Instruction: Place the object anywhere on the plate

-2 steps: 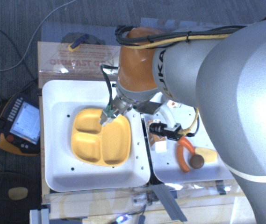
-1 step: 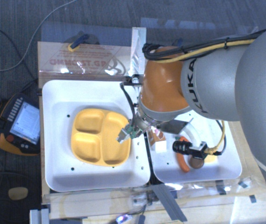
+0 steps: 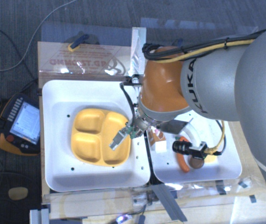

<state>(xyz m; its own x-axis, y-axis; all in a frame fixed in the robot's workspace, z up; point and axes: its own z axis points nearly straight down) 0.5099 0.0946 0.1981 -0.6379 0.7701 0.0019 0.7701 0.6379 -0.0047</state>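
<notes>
The robot's hand (image 3: 122,138) hangs over the yellow plate (image 3: 91,134) in the left bin (image 3: 58,97). Directly beneath, a slim grey-green object (image 3: 118,139) lies slantwise over the plate's right compartment. Whether the hand is clamped on it cannot be told.

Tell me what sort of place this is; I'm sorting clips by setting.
Probably a robotics lab: a grey and orange industrial arm reaches over two shallow white bins, a handheld control pendant with a screen lies on grey carpet, and cables run loose.
</notes>
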